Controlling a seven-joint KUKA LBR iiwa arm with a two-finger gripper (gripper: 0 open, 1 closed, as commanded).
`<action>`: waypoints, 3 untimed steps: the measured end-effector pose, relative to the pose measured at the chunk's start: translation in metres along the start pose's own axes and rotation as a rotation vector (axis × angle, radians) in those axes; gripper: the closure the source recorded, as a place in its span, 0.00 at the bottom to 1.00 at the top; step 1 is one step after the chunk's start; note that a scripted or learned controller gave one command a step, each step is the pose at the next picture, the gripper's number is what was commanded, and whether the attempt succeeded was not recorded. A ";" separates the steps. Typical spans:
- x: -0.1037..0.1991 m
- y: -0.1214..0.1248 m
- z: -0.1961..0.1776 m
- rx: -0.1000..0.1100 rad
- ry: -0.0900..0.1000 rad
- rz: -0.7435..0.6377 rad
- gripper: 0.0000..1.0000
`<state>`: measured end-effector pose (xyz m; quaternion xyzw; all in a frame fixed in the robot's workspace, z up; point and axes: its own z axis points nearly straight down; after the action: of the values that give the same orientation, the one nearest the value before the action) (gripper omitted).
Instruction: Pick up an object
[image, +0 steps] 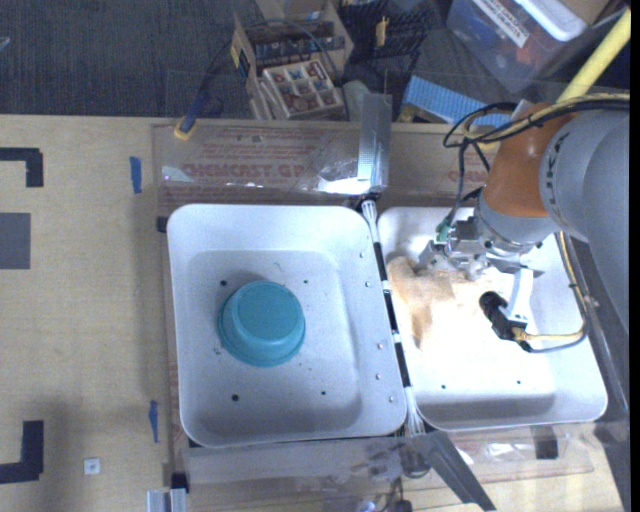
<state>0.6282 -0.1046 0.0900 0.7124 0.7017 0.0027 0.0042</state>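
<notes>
arm: reaches into the right bin (560, 400) from its right edge | jaws (455, 252): low by the far left corner, cannot tell if open or shut | blue bowl (262, 322): upside down in the middle of the left bin (200, 240)

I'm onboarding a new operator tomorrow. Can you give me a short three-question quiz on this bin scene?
1. True or false: the teal bowl sits in the left bin.
2. Over which bin does the gripper hang?
A. left
B. right
C. neither
3. Fill in: the pale tan object lies near the right bin's ____ wall.

Key: 1 true; 2 B; 3 left.
</notes>
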 end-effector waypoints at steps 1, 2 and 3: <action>-0.001 0.002 -0.012 -0.006 -0.002 0.001 1.00; 0.002 0.022 -0.107 0.007 0.001 -0.144 1.00; -0.010 0.016 -0.269 0.007 0.002 -0.325 1.00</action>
<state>0.6414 -0.1146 0.3596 0.5897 0.8077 0.0001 0.0015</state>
